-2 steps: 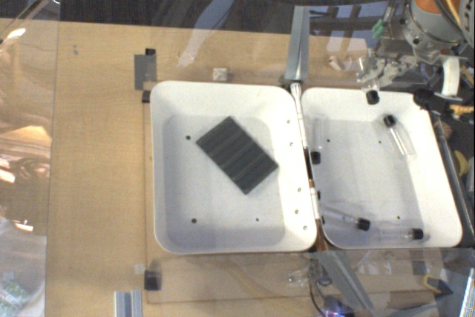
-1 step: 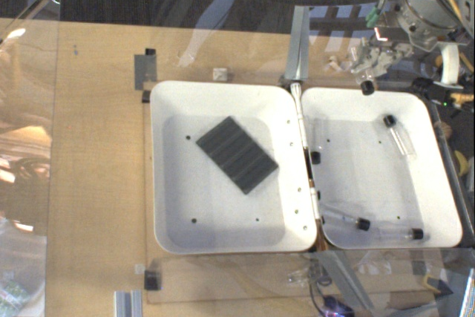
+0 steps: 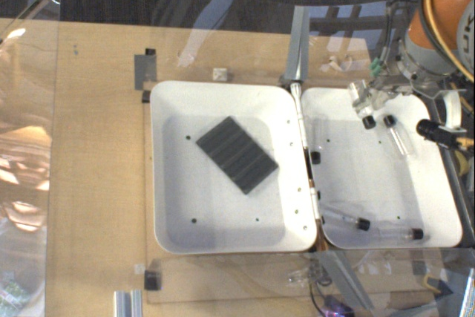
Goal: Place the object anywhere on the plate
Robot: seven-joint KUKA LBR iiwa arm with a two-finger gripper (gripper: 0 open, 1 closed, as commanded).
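Nearest the camera, two clear tubes with dark caps [image 3: 355,220] are lying along the front wall of the right bin [image 3: 445,237]; the left bin [image 3: 223,243] beside it is holding the plate [image 3: 237,154], a dark ribbed slab sitting tilted near its middle; farther back, another capped tube [image 3: 395,133] is resting in the right bin's rear half; my pincer [image 3: 369,109] is hovering over that bin's back edge, and I cannot tell how wide it is standing or whether it is gripping anything; the desk [image 3: 89,159] is stretching beyond.
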